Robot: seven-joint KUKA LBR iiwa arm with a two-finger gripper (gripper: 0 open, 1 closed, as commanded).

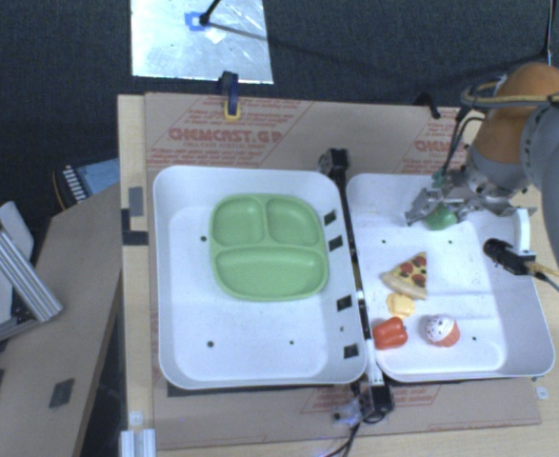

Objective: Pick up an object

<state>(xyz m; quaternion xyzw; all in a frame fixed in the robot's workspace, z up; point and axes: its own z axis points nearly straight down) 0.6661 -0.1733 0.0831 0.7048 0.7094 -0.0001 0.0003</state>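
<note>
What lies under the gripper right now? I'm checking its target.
A green object sits under the gripper in the right bin. The gripper covers its top, so its shape and any grasp stay unclear.

My arm [555,146]: grey rounded shell, smooth, matte. Orange band [527,98] above wrist, domed, glossy, highlight on top. Wrist section below band darker grey metal, flanged. Thin cables looped off wrist side, yellowish and dark, one greenish lead running down toward tool. My gripper [438,208]: bare silver-grey metal, angular, slim finger links, small dark fittings. Markings, screws too small to read at this resolution.
</note>
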